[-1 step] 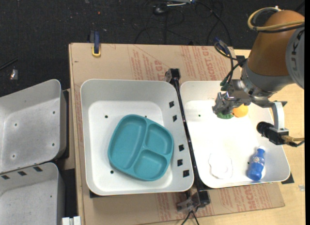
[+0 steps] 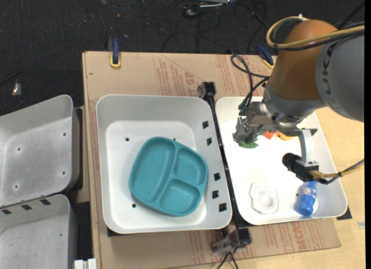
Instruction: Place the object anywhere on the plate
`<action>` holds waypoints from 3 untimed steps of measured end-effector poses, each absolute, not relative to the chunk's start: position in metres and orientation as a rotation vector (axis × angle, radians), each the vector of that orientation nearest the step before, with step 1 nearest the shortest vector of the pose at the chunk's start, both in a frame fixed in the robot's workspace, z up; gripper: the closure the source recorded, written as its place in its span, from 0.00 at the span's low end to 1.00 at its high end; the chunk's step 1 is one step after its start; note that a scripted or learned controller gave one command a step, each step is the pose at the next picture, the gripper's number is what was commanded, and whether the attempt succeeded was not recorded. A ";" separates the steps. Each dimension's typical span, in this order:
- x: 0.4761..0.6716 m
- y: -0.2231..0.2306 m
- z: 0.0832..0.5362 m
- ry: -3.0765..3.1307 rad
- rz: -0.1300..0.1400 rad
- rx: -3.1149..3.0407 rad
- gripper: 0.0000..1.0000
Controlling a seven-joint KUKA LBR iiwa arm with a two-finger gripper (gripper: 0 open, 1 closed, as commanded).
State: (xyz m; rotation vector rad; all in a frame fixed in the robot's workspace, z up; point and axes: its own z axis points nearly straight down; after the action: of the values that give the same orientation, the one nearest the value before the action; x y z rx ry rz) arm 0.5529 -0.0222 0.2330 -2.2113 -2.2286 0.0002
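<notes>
Left bin point(image 2: 110, 163): teal three-compartment plate point(image 2: 168, 175). Right bin point(image 2: 330, 163): end effector point(image 2: 248, 135) low over a green object point(image 2: 249, 143), finger state cannot be told; orange piece point(image 2: 268, 135); white round object point(image 2: 263, 198); blue object point(image 2: 306, 199).

There are 2 white bins point(image 2: 155, 108) on the desk point(image 2: 168, 68). The left bin has 1 teal plate point(image 2: 168, 175) with 3 compartments. The right bin has 1 blue object point(image 2: 306, 199), 1 white object point(image 2: 264, 198), 1 green object point(image 2: 249, 144) and 1 orange object point(image 2: 268, 135).
</notes>
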 end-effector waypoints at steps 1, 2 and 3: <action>0.535 0.029 0.222 -2.227 0.002 -2.210 1.00; 0.516 0.077 0.236 -2.229 -0.001 -2.211 1.00; 0.503 0.126 0.223 -2.228 0.002 -2.211 1.00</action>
State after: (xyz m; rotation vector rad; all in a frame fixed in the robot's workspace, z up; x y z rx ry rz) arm 0.5033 0.1257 0.2234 -2.2111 -2.2283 0.0019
